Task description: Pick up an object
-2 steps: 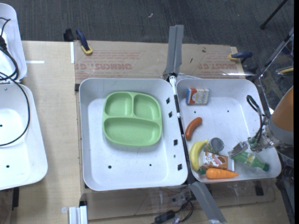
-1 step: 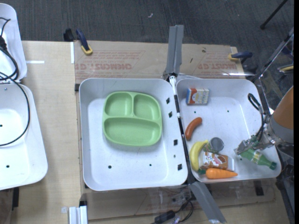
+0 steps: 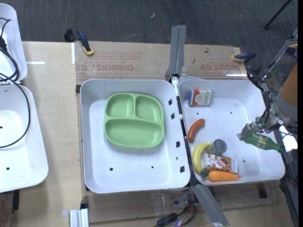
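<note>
My gripper (image 3: 250, 132) hangs over the right side of the right bin (image 3: 236, 109), reaching in from the right edge. A green bottle (image 3: 266, 143) lies tilted directly under its fingers and looks pinched between them, with its far end crossing over the bin's right rim. Elsewhere in this bin are a small white and orange carton (image 3: 200, 97), a red sausage (image 3: 195, 129), a banana (image 3: 199, 156), a grey can (image 3: 219, 146), a flat snack box (image 3: 218, 163) and a carrot (image 3: 223, 176).
The left bin (image 3: 94, 164) holds a green divided plate (image 3: 135, 120). A grey divider post (image 3: 177, 46) rises between the bins at the back. Blue clamps (image 3: 85, 42) sit on the cardboard behind. A white sink-like tub with black cable (image 3: 14, 141) stands at far left.
</note>
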`<action>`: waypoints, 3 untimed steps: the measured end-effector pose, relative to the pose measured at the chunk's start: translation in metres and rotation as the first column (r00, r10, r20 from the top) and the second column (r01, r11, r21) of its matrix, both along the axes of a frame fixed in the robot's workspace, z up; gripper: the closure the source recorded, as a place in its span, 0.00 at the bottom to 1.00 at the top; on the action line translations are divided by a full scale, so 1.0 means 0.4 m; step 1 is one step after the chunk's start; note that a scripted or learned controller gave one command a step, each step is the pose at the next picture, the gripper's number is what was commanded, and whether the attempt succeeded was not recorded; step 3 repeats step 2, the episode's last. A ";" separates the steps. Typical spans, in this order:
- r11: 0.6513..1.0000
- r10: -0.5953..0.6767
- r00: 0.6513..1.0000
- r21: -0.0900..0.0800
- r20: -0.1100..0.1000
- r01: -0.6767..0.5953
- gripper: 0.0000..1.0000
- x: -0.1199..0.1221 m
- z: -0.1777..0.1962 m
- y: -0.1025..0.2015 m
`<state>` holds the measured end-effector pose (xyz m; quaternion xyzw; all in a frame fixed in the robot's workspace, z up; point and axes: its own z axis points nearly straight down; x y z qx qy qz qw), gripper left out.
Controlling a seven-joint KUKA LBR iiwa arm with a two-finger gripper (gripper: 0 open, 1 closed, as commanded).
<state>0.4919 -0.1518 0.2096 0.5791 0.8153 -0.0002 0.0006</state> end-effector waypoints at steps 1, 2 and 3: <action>0.980 -0.200 0.980 0.001 -0.004 0.200 1.00 -0.037 -0.120 -0.078; 0.954 -0.298 0.954 0.000 -0.001 0.298 1.00 -0.012 0.035 0.021; 0.954 -0.298 0.954 0.000 -0.001 0.298 1.00 -0.012 0.035 0.021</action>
